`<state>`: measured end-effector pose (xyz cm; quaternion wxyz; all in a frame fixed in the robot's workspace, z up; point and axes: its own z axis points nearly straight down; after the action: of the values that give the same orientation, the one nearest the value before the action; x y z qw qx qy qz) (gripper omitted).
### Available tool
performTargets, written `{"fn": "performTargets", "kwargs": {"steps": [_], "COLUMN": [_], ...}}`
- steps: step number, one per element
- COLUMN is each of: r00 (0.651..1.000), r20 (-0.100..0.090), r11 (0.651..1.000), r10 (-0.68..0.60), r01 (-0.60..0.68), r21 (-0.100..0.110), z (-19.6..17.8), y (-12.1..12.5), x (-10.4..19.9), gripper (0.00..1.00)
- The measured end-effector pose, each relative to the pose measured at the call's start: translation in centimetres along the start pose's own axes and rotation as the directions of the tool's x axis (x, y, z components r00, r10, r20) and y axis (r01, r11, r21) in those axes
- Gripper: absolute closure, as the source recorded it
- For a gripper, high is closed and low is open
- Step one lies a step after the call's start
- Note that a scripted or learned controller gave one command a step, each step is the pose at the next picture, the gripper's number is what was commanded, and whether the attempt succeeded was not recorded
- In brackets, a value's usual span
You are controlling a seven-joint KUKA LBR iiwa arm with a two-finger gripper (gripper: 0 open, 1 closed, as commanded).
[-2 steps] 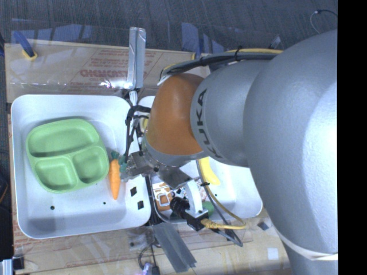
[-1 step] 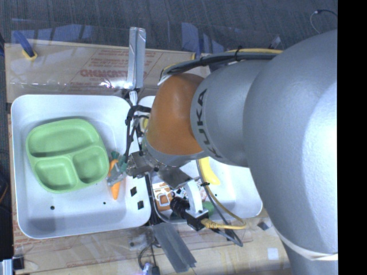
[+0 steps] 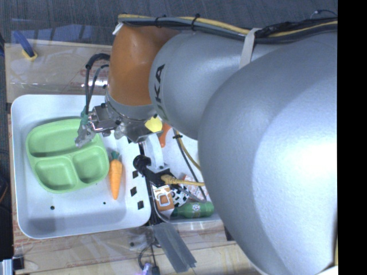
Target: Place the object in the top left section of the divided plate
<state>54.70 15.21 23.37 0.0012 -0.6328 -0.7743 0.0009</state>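
Loomed over the bins as a bulky grey arm [image 3: 258,125] with an orange band. Lay near the left bin's centre: pale green divided plastic plate [image 3: 66,153], sections seemingly unfilled, placement likely undone. Rested just right of that plate: small orange carrot [image 3: 115,176], long axis roughly vertical, green top pointing up. Hovered over the plate's upper right rim: gripper [image 3: 86,132], finger state impossible to tell.

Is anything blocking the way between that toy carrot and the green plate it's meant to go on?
Nothing visible does. The carrot lies on the bin floor just beside the green divided plate, at its right rim. The gripper hangs over the plate's right edge, above the carrot's likely path.
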Motion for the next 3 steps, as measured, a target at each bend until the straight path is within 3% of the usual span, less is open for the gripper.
{"fn": "performTargets", "kwargs": {"steps": [1,2,3], "r00": [0.998,0.924,0.948], "r20": [0.001,0.001,0.002], "r11": [0.998,0.924,0.948], "r10": [0.067,0.383,0.317], "r01": [-0.067,-0.383,-0.317], "r21": [0.004,0.001,0.002], "z": [4.6,-0.6,4.2], "y": [-6.8,-6.1,-1.1], "x": [2.8,5.9,7.0], "gripper": [0.0,0.0,0.0]}}
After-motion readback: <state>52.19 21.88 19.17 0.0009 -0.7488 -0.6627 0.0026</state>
